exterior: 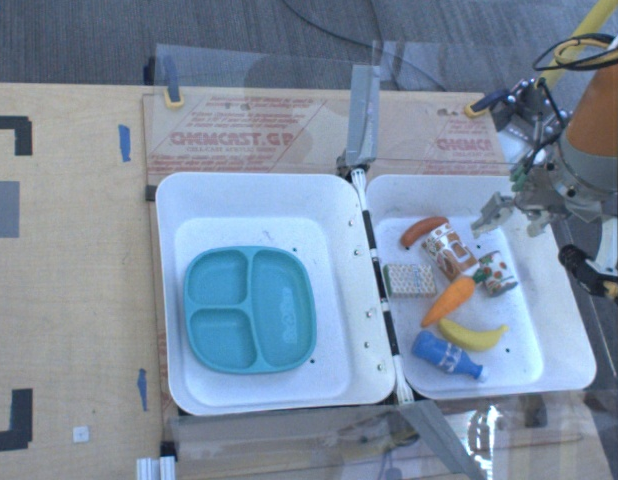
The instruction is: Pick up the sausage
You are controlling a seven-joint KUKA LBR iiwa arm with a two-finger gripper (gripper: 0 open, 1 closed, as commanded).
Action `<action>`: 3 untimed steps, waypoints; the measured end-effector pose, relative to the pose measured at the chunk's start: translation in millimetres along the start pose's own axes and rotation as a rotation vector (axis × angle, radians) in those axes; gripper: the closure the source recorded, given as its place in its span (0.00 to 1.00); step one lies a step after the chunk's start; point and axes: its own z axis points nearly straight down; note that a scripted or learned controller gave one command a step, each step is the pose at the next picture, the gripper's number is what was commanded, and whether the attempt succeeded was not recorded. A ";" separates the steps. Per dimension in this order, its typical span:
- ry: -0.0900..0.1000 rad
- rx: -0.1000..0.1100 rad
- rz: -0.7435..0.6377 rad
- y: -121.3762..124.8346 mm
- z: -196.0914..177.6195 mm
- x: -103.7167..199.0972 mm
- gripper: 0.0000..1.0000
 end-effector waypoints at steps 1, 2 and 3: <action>-0.001 0.000 -0.090 46.9 76.1 47.5 0.00; -0.002 -0.006 -0.042 72.3 107.6 77.5 0.00; -0.003 -0.012 -0.045 74.1 95.3 78.7 1.00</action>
